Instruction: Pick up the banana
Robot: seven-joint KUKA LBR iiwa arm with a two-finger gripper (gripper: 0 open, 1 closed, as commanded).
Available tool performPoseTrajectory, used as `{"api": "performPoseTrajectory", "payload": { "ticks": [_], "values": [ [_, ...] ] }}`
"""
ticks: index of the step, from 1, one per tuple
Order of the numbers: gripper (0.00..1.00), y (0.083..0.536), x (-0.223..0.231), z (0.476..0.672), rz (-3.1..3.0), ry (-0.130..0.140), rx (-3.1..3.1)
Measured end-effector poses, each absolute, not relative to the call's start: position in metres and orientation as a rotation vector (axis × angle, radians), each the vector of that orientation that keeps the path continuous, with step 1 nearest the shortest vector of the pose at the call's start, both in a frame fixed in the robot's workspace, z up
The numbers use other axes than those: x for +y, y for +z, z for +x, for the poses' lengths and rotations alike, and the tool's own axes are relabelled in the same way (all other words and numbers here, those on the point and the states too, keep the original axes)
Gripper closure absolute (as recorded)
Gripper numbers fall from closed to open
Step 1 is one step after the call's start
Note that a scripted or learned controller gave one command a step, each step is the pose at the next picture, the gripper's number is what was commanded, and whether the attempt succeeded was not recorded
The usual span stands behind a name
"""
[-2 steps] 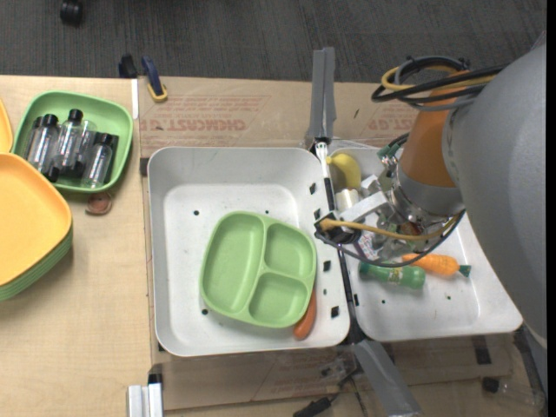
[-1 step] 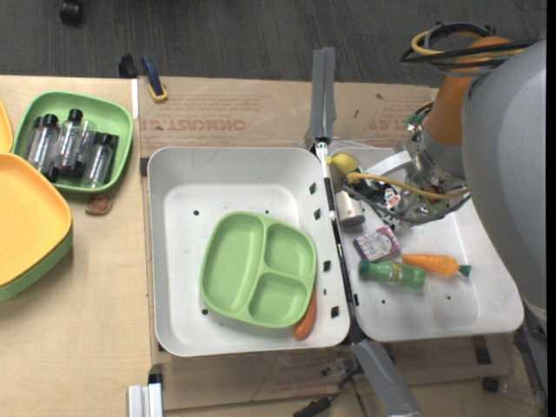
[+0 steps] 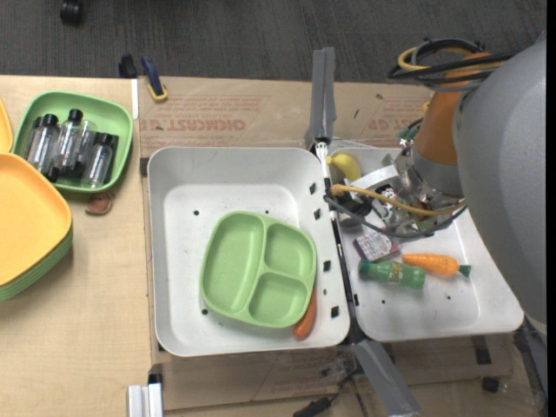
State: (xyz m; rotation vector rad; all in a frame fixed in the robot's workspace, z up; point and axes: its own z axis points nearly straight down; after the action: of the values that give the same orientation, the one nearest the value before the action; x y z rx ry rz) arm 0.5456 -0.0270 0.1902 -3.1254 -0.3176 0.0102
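Observation:
The banana is yellow and lies in the far left corner of the right bin, against the wall between the bins. My gripper hangs low over the middle of that bin, just right of and nearer than the banana, under the orange-banded wrist. Nothing shows as held. Part of the banana is hidden behind the gripper's hardware.
A pink-white packet, a green bottle and a carrot lie just in front of the gripper. The left bin holds a green divided plate and an orange-red sausage. A green tray of bottles and yellow plates sit left.

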Motion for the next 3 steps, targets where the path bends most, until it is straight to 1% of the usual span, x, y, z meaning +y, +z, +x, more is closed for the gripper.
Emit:
{"api": "performPoseTrajectory", "payload": {
  "ticks": [1,2,3],
  "values": [
    [1.00,0.190,-0.004,0.516,-3.117,0.009,-0.392],
    [1.00,0.190,0.038,0.482,-3.046,0.008,-0.765],
    [1.00,0.190,-0.043,0.477,-2.982,0.008,-0.984]
  ]
}}
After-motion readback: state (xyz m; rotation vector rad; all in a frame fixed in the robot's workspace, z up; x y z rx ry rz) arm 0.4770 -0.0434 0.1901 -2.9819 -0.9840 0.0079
